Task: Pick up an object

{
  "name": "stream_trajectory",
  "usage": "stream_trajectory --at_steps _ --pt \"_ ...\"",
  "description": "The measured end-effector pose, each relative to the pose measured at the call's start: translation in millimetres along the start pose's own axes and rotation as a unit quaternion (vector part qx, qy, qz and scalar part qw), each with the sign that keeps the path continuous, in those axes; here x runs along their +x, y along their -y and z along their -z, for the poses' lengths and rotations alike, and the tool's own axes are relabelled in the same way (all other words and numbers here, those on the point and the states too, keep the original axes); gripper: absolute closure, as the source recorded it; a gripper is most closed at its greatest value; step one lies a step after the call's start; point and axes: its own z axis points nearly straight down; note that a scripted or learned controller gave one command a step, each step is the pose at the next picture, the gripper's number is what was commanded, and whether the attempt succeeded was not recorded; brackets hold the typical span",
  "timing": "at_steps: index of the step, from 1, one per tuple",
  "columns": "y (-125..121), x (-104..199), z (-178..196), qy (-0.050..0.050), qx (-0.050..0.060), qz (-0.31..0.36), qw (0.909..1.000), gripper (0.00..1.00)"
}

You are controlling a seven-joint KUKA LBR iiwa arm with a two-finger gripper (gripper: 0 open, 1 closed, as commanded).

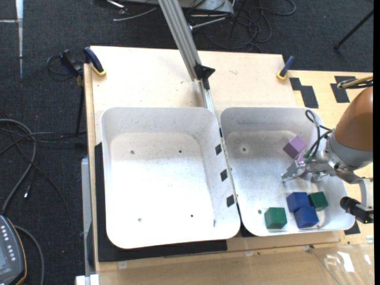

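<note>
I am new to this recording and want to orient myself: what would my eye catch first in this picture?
First comes the grey arm with its orange band, reaching in from the right so that its two-finger gripper is over the right white bin. Next come the small coloured blocks in that bin: a purple block beside the gripper, and a green cube, blue blocks and a dark green block near the front edge.
</note>
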Motion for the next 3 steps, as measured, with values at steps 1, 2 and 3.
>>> stream_trajectory --at_steps 1,2,3 --pt "-41.1 -0.2 0.2 0.002 -0.001 0.002 1.0000 0.00" --pt "-59.3 14.5 0.2 0.002 -0.001 0.002 1.0000 0.00" --pt "-58.7 14.0 10.2 0.002 -0.001 0.002 1.0000 1.00"
